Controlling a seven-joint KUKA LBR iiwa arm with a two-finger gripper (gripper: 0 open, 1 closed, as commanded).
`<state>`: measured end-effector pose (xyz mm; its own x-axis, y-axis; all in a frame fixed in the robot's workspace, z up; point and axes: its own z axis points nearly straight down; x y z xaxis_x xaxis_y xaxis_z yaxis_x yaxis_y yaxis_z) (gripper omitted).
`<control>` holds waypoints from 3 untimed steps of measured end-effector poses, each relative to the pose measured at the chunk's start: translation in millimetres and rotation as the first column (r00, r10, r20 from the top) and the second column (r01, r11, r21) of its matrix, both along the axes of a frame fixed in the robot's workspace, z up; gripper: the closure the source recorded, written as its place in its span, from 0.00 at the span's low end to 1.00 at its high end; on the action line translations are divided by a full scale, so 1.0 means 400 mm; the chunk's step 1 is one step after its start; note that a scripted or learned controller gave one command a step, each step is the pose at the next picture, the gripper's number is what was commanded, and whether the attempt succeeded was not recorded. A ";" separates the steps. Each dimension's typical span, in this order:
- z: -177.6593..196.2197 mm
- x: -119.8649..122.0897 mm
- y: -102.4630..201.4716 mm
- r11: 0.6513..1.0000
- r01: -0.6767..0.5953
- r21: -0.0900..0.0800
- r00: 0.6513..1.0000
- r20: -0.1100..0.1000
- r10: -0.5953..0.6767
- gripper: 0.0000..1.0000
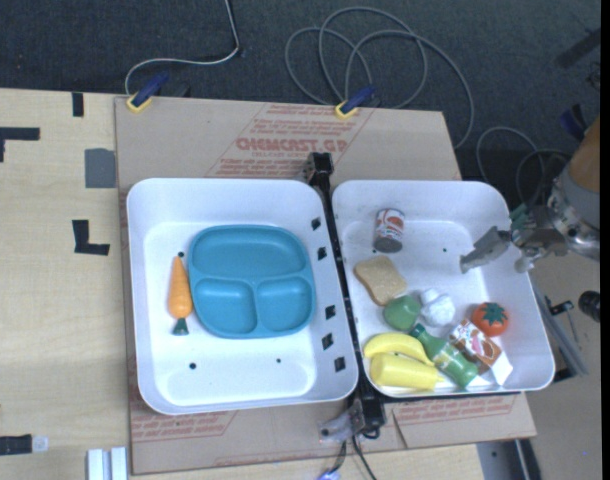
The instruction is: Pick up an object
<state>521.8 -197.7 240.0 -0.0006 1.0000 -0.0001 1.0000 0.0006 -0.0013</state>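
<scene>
My gripper (507, 255) hovers over the right edge of the right bin (435, 200). It is open, and nothing sits between its fingers. One grey finger (482, 252) points left into the bin. Below it lies a red tomato (490, 318). Further left are a small can (389, 230), a bread slice (381, 280), a green pear-like fruit (403, 313) and a white lump (438, 308). At the bin's front lie a banana (393, 346), a yellow fruit (402, 372), a green bottle (451, 360) and a red and white packet (482, 349).
The left bin (150, 208) holds a blue divided plate (252, 280) and a carrot (179, 288) beside it. A black divider (330, 268) runs between the bins. Cables (385, 58) lie on the dark floor behind the cardboard base.
</scene>
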 end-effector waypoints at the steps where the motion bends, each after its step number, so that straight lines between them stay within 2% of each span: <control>1: -0.186 0.056 0.164 1.000 -0.002 0.001 1.000 -0.002 0.002 0.00; 2: -0.379 0.194 0.229 1.000 -0.001 -0.002 1.000 0.007 0.001 0.00; 3: -0.387 0.302 0.250 1.000 -0.002 -0.001 1.000 0.005 0.002 0.00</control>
